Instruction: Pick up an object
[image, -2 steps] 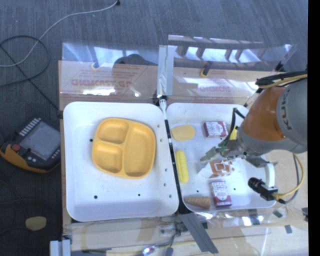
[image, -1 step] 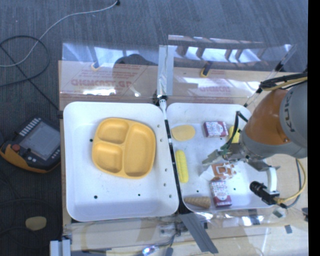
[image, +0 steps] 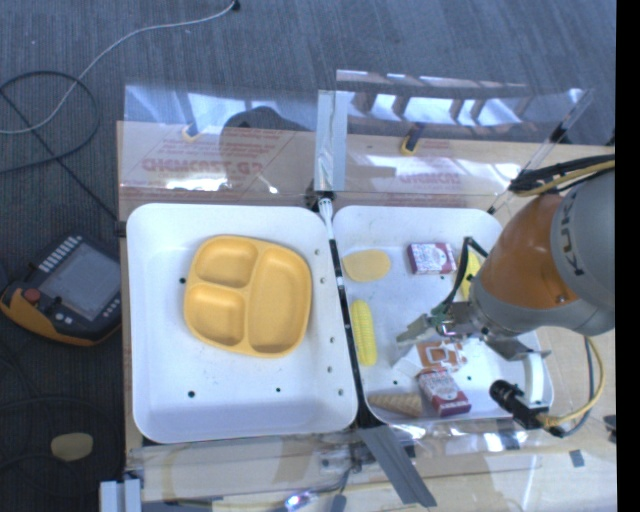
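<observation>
Overhead, two white bins sit side by side on the tabletop. The left bin (image: 150, 400) in the middle-left of the frame carries one thing: a yellow plate (image: 247, 294) with three compartments, lying flat near its centre.

The right bin (image: 400, 225) holds six things. One flat tan cookie (image: 366, 265) lies near its upper left corner, and one red-and-white packet (image: 431, 258) lies just right of it. One yellow corn cob (image: 363, 331) lies along the left wall, pointing up and down the frame. One ice-cream cone (image: 395, 403) rests at the lower edge, with one red box (image: 443, 392) just beside it on the right. One small orange-and-white packet (image: 440, 354) lies just above that red box.

The grey arm (image: 560, 270) with its orange band comes in from the right of the frame, over the right bin. The end effector (image: 437, 327) hangs low in the middle of that bin, just above the orange-and-white packet; whether it touches the packet, and whether it is released or clenched, cannot be told.

One black-and-orange handheld controller (image: 65, 292) lies on the floor at the left of the frame, with one thin cable (image: 60, 95) looping in the upper left.
</observation>
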